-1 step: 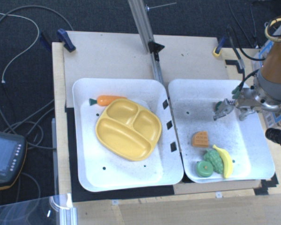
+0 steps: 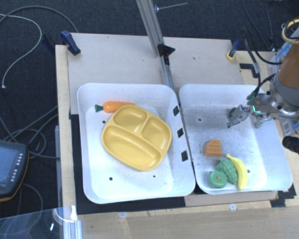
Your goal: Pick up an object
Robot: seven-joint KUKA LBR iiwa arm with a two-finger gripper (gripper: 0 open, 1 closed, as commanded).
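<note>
Grey arm w/ orange band [image 2: 291,71] comes in from the right edge of the frame, upper-mid height. Its two-finger gripper [image 2: 245,117] hangs over the upper part of the right shallow white bin [image 2: 284,153], fingers pointing toward frame left. One grey finger [image 2: 235,118] sticks out left, another [image 2: 259,121] sits a bit right of it, w/ a visible gap and nothing between them, so the gripper reads as open and holding nothing. A small green light glows at the gripper body.

Objects in the right bin, all in its lower half, well below the gripper:
- small orange waffle-textured toy block [image 2: 213,148], approx bin centre, apart from the rest.
- yellow plastic toy banana [image 2: 239,170], lower right of the block, lying at a slant.
- bumpy green toy vegetable [image 2: 228,170], touching the banana's left side.
- round green toy w/ flat top [image 2: 217,179], just beside the bumpy one, near the bin's bottom edge.

Left shallow white bin [image 2: 89,148], centre-left of frame:
- yellow plastic divided plate w/ three compartments [image 2: 136,136], tilted, takes up most of the bin's middle.
- orange toy carrot w/ green top [image 2: 112,106], at the bin's upper left, partly tucked under the plate's upper edge.

Both bins sit side by side on the pale worktop [image 2: 119,59]. A metal pole [image 2: 152,19] rises from the worktop's upper middle. Blue clamp [image 2: 71,42] at the worktop's upper-left corner. Cables run over the dark floor at left; a tablet-like device [image 2: 5,168] sits at the lower left edge of frame.
</note>
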